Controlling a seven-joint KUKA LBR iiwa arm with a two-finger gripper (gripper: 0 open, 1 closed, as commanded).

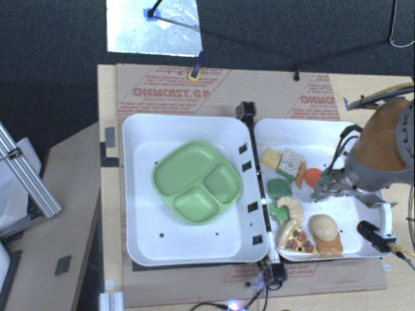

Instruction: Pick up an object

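Observation:
The right bin [311, 140] holds several toy foods. At its left end are a yellow cheese wedge [272, 157] and a speckled cracker sandwich [292, 162]. A red-orange tomato [313, 175] sits near the middle. Below them lie a green leaf piece [279, 188], a cream pastry [289, 206], a pizza slice [295, 237] and a tan bun [324, 227]. My gripper [321, 191] hangs low in the right bin, just below and to the right of the tomato and above the bun. The wrist hides its tips.
The left bin [139, 173] holds a green divided plate [196, 181]. A black-clipped divider [254, 173] separates the bins. My arm's grey and orange body [386, 148] covers the right bin's right end. Bare white floor shows along the right bin's far side.

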